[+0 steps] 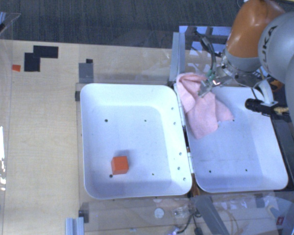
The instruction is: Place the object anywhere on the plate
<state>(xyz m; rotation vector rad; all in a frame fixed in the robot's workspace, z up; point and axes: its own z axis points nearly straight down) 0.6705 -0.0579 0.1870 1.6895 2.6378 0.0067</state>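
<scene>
One pink cloth [202,110] partly draped over bin wall [182,112], pinched in the hand [206,87], fingertips barely discernible.

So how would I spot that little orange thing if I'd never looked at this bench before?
Find the two white bins side by side and take the left bin, the one away from the arm. Near its front left corner sits a small orange block. It is the one solid, bright thing there; the pink cloth lies in the right bin.

- Arm [284,38]: smooth, rounded grey casing.
- Orange band [247,21]: glossy and domed, above the wrist.
- Thin dark cables [208,45] loop just beside the orange band.
</scene>
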